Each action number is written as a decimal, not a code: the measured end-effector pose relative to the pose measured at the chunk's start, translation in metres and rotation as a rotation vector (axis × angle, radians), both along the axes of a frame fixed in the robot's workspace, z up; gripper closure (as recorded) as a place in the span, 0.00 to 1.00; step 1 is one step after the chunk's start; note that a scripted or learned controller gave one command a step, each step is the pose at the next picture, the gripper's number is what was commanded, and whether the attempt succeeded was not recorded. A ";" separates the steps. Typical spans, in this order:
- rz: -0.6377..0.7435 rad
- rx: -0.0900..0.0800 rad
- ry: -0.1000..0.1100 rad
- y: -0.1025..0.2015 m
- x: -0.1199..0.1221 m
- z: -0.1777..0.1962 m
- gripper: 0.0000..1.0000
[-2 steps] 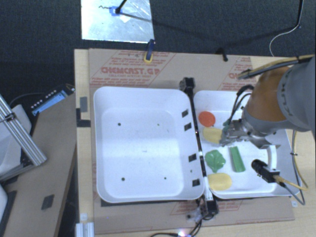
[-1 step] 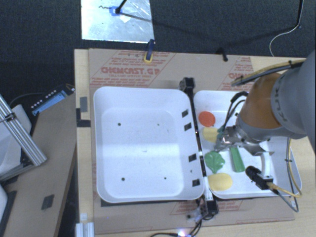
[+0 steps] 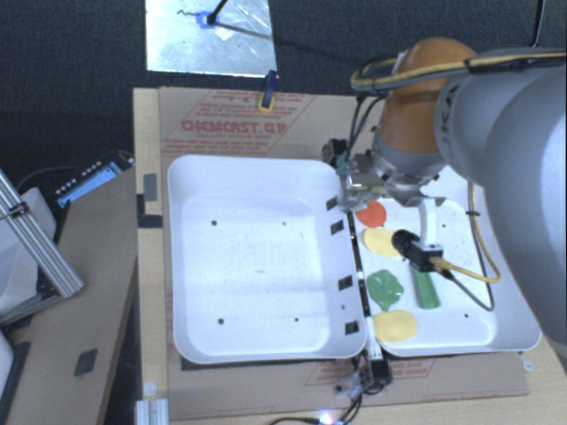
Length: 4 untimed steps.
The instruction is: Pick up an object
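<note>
Looking down the feed, I find the pincer (image 3: 353,187) at the far left corner of the right bin (image 3: 465,321), by the seam where the two bins meet. It is a small cluster of dull metal below the orange band (image 3: 425,96) and the broad grey arm (image 3: 505,149). I cannot tell whether it is released or clenched.

Just beside it, toward the camera, an orange-red disc (image 3: 373,214) lies flat and matte on the bin floor. Following that bin's left wall come a pale yellow oval (image 3: 380,242) close against the disc, a green leaf-shaped piece (image 3: 385,288) with a crinkled outline, and a yellow disc (image 3: 396,326) near the front corner. A slim green stick (image 3: 426,290) lies just right of the leaf piece.

The left bin (image 3: 182,264) is smooth white moulded plastic with rounded corners and a few dark specks. Small black clips (image 3: 346,283) run along the seam.

Both bins sit on a tan cardboard sheet (image 3: 230,122) printed in red, laid on a pale wood tabletop (image 3: 80,326). Beyond it I see a dark, carpet-like ground (image 3: 71,60), a crinkled silvery sheet (image 3: 208,25), and at the left a ribbed aluminium rail (image 3: 35,246).
</note>
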<state>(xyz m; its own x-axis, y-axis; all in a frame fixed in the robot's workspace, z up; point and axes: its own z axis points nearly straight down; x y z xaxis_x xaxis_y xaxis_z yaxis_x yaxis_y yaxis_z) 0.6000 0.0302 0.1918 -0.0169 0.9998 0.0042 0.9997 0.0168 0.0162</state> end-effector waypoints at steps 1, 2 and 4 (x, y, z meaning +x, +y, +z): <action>-0.008 -0.002 0.012 0.043 0.010 0.004 1.00; -0.005 0.001 0.007 0.113 -0.005 0.088 1.00; -0.009 -0.004 0.022 0.206 -0.034 0.036 1.00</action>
<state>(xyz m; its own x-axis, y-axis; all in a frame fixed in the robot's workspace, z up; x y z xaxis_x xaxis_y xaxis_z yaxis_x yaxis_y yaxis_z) 0.5659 0.2363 0.2276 -0.0080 1.0000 0.0003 1.0000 0.0080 -0.0058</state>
